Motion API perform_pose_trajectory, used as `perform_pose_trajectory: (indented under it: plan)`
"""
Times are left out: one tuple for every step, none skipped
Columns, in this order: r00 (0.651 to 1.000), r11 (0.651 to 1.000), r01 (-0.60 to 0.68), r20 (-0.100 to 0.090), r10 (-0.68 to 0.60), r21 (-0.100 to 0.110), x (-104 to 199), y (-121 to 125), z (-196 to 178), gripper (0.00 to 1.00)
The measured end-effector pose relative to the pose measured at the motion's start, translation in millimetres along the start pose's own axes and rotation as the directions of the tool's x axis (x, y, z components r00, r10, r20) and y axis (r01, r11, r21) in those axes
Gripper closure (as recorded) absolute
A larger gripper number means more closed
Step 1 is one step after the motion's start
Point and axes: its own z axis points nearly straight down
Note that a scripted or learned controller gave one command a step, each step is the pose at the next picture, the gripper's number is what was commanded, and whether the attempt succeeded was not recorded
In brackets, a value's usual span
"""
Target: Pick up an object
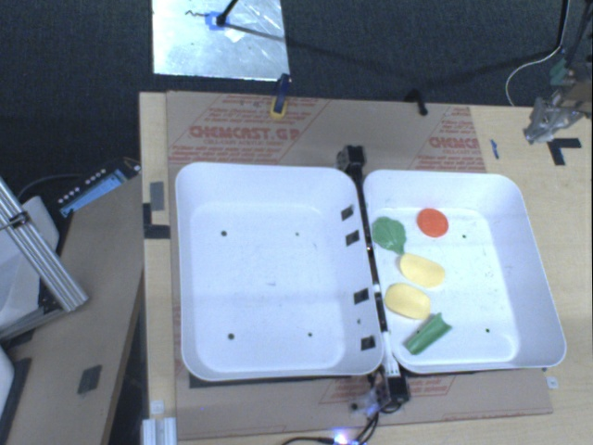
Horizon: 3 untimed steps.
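Dark carpet [74, 63] surrounds a wooden bench [153, 276] bearing printed cardboard [250, 128].

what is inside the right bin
The right bin holds five things: a red disc, a green leaf, two yellow pieces and a green stick. Nothing covers them.

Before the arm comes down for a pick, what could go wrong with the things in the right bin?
1. The two yellow pieces lie close together, and the green stick almost touches the lower one, so a grasp there may push or catch a neighbour.
2. The green leaf sits near the divider between the bins, so the hand may hit that wall.
3. The red disc looks flat and might slip out.
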Motion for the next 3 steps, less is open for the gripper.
perform_pose_trajectory:
  plan:
    - [1.000, 1.000, 0.008, -0.002, -0.008, -0.005, 4.3, 1.4, -37.2, 1.00]
    - [1.000, 1.000, 0.009, -0.002, -0.009, -0.005, 4.8, 1.5, -70.0, 1.00]
    - [1.000, 1.000, 0.009, -0.002, -0.009, -0.006, 9.8, 1.3, -107.3, 1.00]
